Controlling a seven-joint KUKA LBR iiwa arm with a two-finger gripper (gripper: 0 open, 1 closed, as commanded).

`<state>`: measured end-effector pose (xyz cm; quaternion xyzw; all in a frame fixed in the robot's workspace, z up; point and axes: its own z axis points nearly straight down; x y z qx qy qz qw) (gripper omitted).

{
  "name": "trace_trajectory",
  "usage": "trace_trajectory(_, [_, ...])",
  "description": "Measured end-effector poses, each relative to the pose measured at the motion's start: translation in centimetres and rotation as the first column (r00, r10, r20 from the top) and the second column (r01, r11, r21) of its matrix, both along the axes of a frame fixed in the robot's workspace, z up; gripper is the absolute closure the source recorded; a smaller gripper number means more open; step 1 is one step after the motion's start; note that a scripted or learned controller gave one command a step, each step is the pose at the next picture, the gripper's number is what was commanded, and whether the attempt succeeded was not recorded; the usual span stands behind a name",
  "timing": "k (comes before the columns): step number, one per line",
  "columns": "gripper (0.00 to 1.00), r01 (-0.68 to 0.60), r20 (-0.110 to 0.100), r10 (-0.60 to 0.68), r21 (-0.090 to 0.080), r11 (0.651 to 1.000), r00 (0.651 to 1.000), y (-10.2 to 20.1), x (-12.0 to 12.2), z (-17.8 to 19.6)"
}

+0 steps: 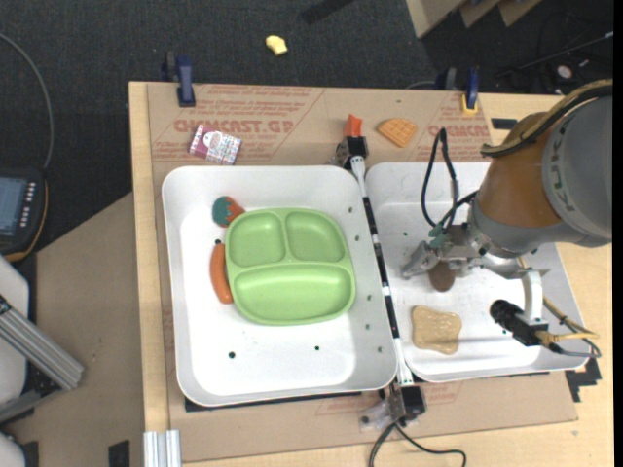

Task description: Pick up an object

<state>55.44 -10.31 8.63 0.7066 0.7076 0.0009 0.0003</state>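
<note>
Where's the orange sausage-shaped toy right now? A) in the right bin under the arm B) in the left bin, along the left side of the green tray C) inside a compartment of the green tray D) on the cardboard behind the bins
B: the orange sausage toy lies on the floor of the left bin, against the left edge of the green divided tray, outside its compartments.
</note>
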Motion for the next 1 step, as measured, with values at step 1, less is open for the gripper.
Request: trace_trajectory(1, [1.00,0.003,0.001,-0.003,-0.001,1.000,1.000,-0.04,-0.10,1.16])
